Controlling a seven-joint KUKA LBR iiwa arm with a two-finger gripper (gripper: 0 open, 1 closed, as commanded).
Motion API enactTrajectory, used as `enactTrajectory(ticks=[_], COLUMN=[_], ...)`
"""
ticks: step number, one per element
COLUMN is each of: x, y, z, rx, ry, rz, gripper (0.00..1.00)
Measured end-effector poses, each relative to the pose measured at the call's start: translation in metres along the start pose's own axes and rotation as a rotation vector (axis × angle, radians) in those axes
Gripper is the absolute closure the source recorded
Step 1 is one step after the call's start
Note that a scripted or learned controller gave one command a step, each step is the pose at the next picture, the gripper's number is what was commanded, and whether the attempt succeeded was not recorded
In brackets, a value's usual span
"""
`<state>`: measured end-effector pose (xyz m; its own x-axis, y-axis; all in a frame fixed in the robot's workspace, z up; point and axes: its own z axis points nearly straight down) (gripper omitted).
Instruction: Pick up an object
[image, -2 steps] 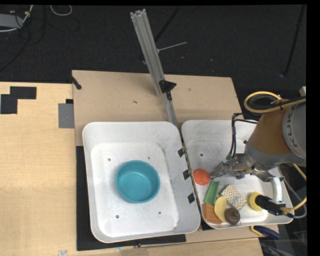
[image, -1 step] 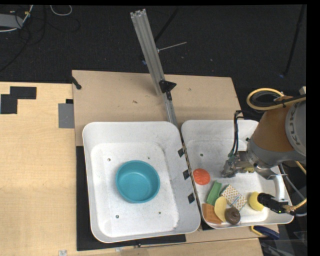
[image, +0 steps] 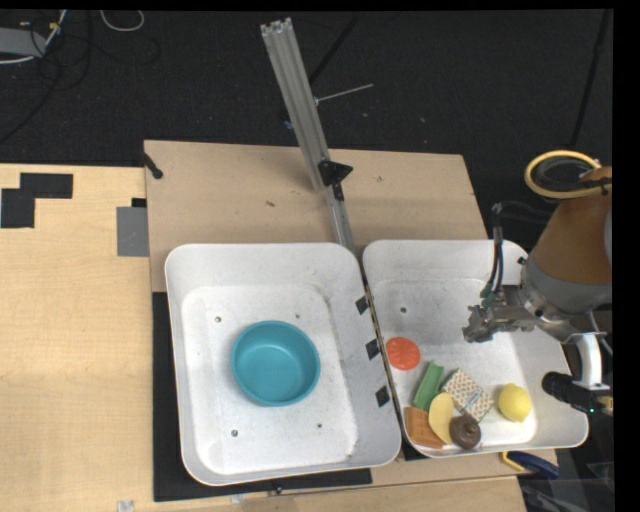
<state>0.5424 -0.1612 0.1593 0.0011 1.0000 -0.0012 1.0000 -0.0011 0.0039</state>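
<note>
Looking down on the bench, we count two shallow white plastic bins side by side, the left bin (image: 200, 290) and the right bin (image: 430, 265). One item sits in the left bin: a round teal bowl (image: 276, 362), upright, near the middle of the floor. Over in the right bin there's a cluster along the near edge, and these are the things on offer for picking: one flat orange-red disc (image: 403, 353) by the left wall, one green stick-shaped block (image: 430, 384) just beside it, one checkered beige-and-white pouch (image: 468, 393), one pale yellow rounded piece (image: 441, 413) touching one dark brown ring-shaped doughnut (image: 465, 432), one orange-brown flat piece (image: 422, 429) tucked at the corner, and one yellow lemon-shaped ball (image: 514, 402) a little apart to the right. The grey arm (image: 572, 255) reaches in from the right, and its two-finger gripper (image: 478, 327) hovers above bare floor, up-field of the cluster. Whether that hand is spread or pressed together, I cannot tell; nothing is seen between its tips.
</note>
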Motion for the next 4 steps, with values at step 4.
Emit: enactTrajectory(ticks=[4], x=[0.103], y=[-0.001], z=[-0.107], rx=[0.004], ry=[0.002], rz=[-0.005], gripper=[1.00])
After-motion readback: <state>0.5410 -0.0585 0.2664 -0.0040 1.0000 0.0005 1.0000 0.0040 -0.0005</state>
